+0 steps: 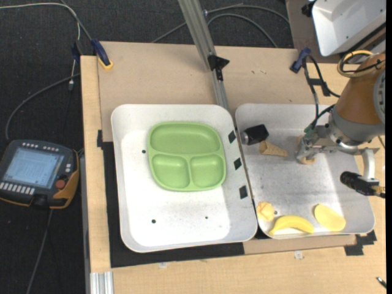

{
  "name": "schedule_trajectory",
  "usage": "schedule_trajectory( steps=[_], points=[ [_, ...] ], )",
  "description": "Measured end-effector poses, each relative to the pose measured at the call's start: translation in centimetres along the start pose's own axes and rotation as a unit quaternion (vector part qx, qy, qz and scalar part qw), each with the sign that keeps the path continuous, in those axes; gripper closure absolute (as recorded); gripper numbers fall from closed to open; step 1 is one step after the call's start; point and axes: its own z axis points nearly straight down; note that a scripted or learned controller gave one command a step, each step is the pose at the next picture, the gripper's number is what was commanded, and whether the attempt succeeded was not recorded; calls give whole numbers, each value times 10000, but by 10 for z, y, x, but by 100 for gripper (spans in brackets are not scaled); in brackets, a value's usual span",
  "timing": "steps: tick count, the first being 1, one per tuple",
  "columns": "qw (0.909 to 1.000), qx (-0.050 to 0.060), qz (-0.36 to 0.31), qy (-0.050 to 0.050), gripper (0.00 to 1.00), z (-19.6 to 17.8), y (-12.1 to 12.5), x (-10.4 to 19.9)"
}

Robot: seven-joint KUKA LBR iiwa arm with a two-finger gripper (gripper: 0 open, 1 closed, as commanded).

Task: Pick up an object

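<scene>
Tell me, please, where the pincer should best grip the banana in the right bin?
Probably across the middle of the banana, coming straight down from above. It lies flat, curved, close to the bin's front wall, so a sideways approach looks blocked there, and its narrow width suits two fingers.

A tan tabletop [159,78] stands on dark carpeted floor [37,237]; thin cables [37,8] trail over the carpet; a handheld control pendant [37,173] lies at left.

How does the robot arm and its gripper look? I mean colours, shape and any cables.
The arm is a thick round tube with an orange band above a grey wrist section. The gripper at its end is small, made of grey metal. Black cables run beside the arm, and a white, rounded housing sits above it.
</scene>
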Motion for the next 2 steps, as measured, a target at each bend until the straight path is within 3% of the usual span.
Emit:
schedule_trajectory(
  steps=[1,2],
  points=[
    [9999,91,8,57,100,-53,0,-11],
    [9999,84,1,56,100,-108,3,-12]
  ],
)
